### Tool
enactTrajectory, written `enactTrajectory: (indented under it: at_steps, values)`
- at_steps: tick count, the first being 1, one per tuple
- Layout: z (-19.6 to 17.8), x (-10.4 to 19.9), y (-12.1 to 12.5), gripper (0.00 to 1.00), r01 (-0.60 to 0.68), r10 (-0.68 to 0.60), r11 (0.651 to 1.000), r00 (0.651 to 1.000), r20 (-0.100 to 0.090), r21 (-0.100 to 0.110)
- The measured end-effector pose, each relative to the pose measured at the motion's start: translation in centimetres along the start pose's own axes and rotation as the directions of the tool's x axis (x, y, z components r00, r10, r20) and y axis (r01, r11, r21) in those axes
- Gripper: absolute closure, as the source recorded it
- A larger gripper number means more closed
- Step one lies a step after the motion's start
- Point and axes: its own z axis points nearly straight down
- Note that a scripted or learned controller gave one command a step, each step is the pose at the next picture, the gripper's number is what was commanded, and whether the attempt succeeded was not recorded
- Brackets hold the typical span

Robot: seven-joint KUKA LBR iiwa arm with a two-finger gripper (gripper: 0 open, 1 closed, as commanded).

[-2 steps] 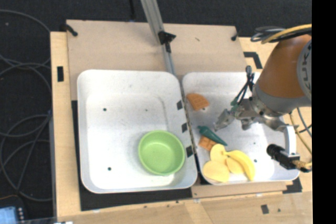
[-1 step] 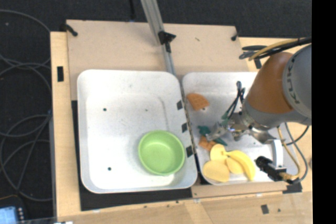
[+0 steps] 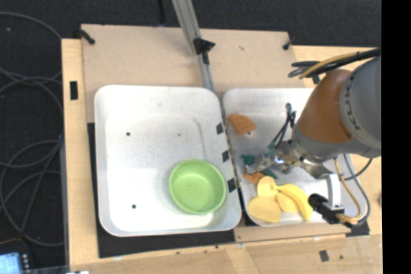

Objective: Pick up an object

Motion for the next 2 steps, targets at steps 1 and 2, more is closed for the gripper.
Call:
enactTrajectory:
  at_steps: [1, 2]
  values:
    - [-1.2, -0.1, 0.2, 1.00, -0.005, 0.005, 1.000, 1.000, -0.001, -0.007]
    - [-6.2, 0.8, 0.4, 1.00, 0.006, -0.006, 1.000, 1.000, 0.001, -0.003]
